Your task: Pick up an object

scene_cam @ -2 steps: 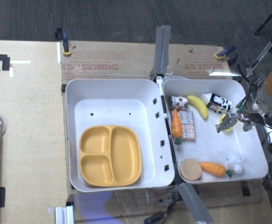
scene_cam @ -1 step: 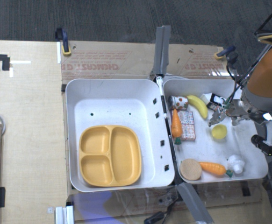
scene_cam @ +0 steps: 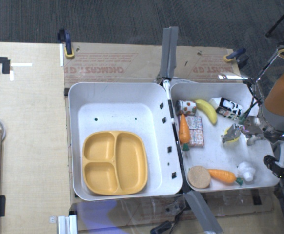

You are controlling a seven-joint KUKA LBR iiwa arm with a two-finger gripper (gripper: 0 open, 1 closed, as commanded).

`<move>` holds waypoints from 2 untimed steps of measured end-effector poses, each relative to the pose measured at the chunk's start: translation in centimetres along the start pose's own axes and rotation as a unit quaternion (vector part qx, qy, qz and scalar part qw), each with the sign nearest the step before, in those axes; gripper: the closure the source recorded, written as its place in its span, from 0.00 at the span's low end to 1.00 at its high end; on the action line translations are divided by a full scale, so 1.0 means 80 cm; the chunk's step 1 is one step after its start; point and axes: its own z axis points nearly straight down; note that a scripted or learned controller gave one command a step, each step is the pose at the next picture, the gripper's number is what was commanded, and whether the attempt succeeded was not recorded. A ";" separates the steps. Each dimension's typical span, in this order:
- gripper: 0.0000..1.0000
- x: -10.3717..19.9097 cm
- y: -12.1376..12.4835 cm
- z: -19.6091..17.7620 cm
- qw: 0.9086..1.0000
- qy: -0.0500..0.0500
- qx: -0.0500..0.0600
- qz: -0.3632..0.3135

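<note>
Two bins (scene_cam: 78, 130) | end effector (scene_cam: 233, 133) blurred | arm (scene_cam: 281, 99) cropped right

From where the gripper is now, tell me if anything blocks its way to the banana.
Nothing visible does. The gripper hovers in the right bin, and only bare bin floor lies between it and the banana.

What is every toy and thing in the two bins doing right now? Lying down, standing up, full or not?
Yellow divided plate: lying flat in the left bin, nothing in its compartments.
Banana: lying in the right bin.
Upper carrot: lying, partly on the pink box.
Lower carrot: lying on its side.
Round tan disc: flat, beside that carrot.
Black-and-white toy: lying near the banana.
Gripper: low over the right bin, holding nothing visible.
</note>
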 end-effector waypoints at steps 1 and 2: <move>1.00 -0.004 -0.001 -0.010 1.000 -0.003 0.000 0.002; 1.00 0.041 0.049 -0.156 1.000 -0.006 -0.001 -0.007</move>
